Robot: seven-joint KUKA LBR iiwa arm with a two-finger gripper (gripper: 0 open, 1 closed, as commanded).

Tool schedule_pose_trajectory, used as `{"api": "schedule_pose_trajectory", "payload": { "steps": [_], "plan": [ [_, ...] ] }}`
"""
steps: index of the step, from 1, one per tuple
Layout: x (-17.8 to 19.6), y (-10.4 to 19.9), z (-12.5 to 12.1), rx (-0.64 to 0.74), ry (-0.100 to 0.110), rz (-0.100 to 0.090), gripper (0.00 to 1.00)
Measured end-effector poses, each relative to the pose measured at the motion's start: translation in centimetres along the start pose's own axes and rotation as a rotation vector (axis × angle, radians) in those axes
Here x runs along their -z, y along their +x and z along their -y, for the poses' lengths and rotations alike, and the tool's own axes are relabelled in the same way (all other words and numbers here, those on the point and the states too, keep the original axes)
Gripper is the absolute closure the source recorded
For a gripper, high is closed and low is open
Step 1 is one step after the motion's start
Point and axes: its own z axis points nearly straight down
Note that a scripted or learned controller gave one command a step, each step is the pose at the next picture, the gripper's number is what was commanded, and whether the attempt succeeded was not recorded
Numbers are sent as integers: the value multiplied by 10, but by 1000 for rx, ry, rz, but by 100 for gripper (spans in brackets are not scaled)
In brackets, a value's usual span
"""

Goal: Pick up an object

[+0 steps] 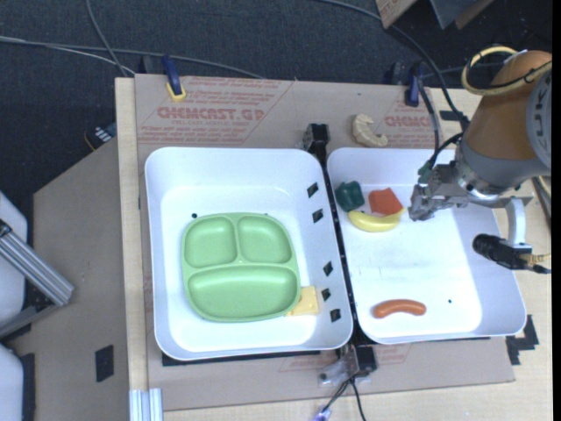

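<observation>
1. Hovering low in the right bin, the pincer sits just right of the banana; whether it is spread, I cannot tell.
2. A sausage lies nearer.

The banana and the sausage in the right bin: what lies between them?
Nothing. In the camera view, the stretch between the banana and the sausage is bare white floor of the right bin.
</observation>
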Motion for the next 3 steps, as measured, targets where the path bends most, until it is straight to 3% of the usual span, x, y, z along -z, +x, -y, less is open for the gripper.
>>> {"api": "schedule_pose_trajectory", "payload": {
  "steps": [1, 2, 3],
  "plan": [
    [65, 3, -5, 1, -4, 1, 100],
    [79, 3, -6, 0, 2, -1, 100],
    [67, 57, 0, 4, 8, -4, 100]
  ]
}}
